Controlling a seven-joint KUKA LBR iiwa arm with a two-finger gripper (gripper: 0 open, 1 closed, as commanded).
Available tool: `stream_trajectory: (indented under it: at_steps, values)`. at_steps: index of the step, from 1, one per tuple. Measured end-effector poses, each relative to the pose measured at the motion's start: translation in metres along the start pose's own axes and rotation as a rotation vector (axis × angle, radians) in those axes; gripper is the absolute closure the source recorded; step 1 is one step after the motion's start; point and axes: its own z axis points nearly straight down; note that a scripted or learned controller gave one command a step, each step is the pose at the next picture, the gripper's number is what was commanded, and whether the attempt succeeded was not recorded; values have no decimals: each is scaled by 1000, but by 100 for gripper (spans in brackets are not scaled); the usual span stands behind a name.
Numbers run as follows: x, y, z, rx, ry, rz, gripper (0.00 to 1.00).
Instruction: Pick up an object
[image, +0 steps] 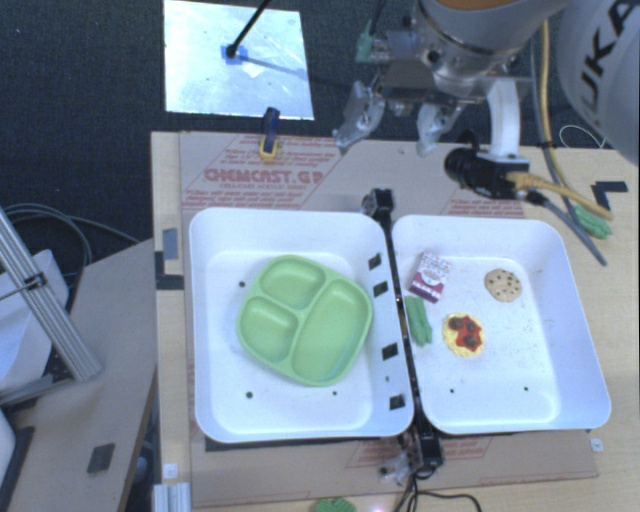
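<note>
Two-finger metal gripper (396, 118), fingers spread and empty, above the bench's far edge; candidate picks (small flat round pizza toy (464, 335), chocolate-chip cookie (503, 285), red-white packet (430, 276)) lie in right white bin (575, 300); risk: fingers sliding off low-profile items.

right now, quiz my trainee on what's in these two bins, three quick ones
1. True or false: the green plate lies in the left bin.
2. Which item in the right bin lies nearest the divider between the bins: A cookie, B green bean, C pizza?
3. Fill in: the gripper hangs above the bench with its fingers ____.

Key: 1 true; 2 B; 3 open, holding nothing.
</note>
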Motion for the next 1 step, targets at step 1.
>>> stream_trajectory:
  at_steps: [1]
  values:
    - [0,0,-12,-3,0,-5,100]
